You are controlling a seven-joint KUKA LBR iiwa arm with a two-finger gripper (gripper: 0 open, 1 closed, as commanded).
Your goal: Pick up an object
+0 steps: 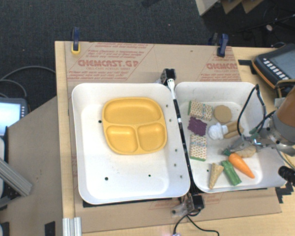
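The gripper [241, 146] reaches into the right bin [246, 88] from the right edge of the view, low over the toys in the bin's right half. Whether its fingers are spread or closed cannot be told; they blur into the clutter beneath them.

Just below the gripper lies a toy carrot [242, 165], with a green vegetable piece [231, 173] touching its left side and an ice cream cone [215, 174] further left. To the gripper's left sits a white round toy [216, 131], and above that a tan round cookie [222, 114]. A purple piece [197, 126] lies between two patterned wafers, one above [201, 110] and one below [198, 147].

The left bin [83, 146] holds a yellow divided plate [134, 125] with three compartments. Both bins rest on a wooden table [113, 58].
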